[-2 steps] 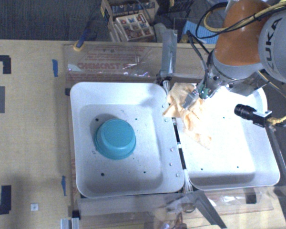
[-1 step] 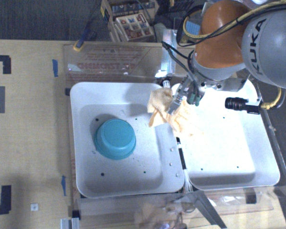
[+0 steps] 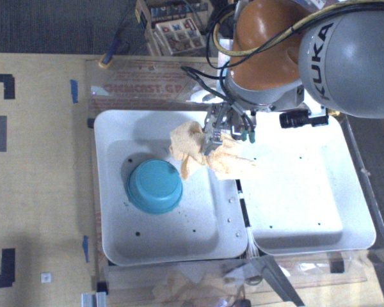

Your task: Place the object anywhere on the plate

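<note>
One tan cloth (image 3: 205,152) between fingers (image 3: 212,136).

I see a blue bowl (image 3: 155,185) lower left, tan cloth (image 3: 201,153) mid-frame, two white bins (image 3: 307,197), and a grey arm (image 3: 355,56) with orange band (image 3: 265,40) upper right.

Two white bins (image 3: 294,235) side by side; blue tape (image 3: 73,91) on the bench; boxes (image 3: 173,21) behind.

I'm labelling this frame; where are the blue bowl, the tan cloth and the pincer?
blue bowl (image 3: 155,185): camera view, its upturned base.
tan cloth (image 3: 191,147): camera view, its crumpled left part.
pincer (image 3: 212,141): camera view, between its fingertips.
</note>
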`<state>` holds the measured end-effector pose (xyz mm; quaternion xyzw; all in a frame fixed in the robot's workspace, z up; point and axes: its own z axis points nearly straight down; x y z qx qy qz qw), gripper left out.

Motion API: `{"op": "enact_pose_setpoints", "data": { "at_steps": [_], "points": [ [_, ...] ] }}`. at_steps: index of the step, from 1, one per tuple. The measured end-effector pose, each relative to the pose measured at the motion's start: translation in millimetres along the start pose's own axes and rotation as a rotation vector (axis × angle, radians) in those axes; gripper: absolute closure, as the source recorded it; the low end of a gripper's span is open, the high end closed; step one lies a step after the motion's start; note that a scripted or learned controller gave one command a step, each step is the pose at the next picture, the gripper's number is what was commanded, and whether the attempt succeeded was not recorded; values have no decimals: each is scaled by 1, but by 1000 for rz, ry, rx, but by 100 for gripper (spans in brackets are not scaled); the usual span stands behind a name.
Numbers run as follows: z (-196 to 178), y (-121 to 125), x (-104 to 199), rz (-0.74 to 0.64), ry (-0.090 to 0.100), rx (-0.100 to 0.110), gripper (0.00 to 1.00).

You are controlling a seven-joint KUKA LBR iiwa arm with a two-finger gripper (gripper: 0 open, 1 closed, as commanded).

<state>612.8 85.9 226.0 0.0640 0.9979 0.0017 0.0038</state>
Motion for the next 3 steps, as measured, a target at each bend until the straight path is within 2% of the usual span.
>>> {"op": "enact_pose_setpoints", "data": {
  "at_steps": [1,2,3],
  "points": [
    [-8,55,-10,-125,-1,-1,100],
    [-3,107,-10,-129,0,-1,100],
    [-4,107,-10,-129,-2,-2,0]
  ]
}}
